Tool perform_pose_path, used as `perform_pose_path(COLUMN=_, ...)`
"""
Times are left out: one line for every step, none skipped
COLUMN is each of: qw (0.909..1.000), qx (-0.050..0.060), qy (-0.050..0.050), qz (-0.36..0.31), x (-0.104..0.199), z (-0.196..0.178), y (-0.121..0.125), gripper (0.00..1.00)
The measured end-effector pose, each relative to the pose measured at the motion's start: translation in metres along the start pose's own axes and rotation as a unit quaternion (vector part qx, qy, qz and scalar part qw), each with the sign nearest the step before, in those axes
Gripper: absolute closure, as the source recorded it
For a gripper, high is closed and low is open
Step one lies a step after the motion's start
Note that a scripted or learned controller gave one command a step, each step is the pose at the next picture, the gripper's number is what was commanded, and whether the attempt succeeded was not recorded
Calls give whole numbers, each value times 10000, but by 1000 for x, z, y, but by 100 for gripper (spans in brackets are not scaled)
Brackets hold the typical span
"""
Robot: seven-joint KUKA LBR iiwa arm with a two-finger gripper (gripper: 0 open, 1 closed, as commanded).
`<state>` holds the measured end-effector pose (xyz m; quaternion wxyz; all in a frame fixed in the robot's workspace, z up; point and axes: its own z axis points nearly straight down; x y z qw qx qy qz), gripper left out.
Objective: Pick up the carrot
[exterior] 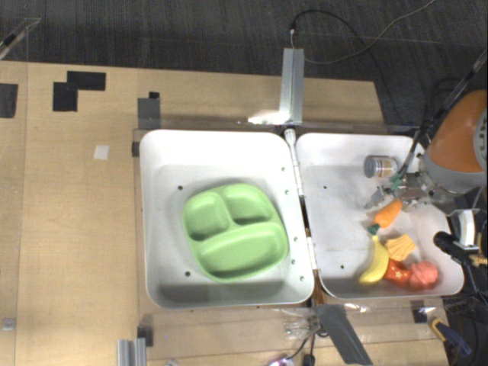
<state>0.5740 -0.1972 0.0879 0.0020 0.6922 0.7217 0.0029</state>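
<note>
Overhead slanted view of a bench (69,227) bearing two shallow white bins side by side. The left bin (164,166) holds a green divided plate (235,229), lying flat near its middle with three compartments facing up. The right bin (335,227) holds the loose items. The carrot (386,213), orange with a small green tip at its lower left end, lies tilted in the middle-right part of this bin. The claw (398,191) is directly above and touching or nearly touching the carrot's upper end; its metal parts sit just up and right of the orange body. Whether the claw is apart, together, or clamped on the carrot cannot be told, as the tips are small and blurred against the white floor. The arm (457,147), grey with an orange band, enters from the right edge over the bin's far right corner. A small metal can (379,166) lies on its side just above the claw. Below the carrot, well within the same bin: a banana (375,261), a yellow-orange wedge (401,246) beside it, and a red-pink piece (415,274) near the bin's lower right corner.
</note>
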Motion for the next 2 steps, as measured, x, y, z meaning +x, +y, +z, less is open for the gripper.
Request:
perform_pose_path(qw=10000, qx=-7, qy=18, qz=-14, x=2, z=-9, y=2, gripper=100)
perform_pose_path(qw=9999, qx=42, qy=4, qz=-137, x=87, z=-100, y=4, gripper=100)
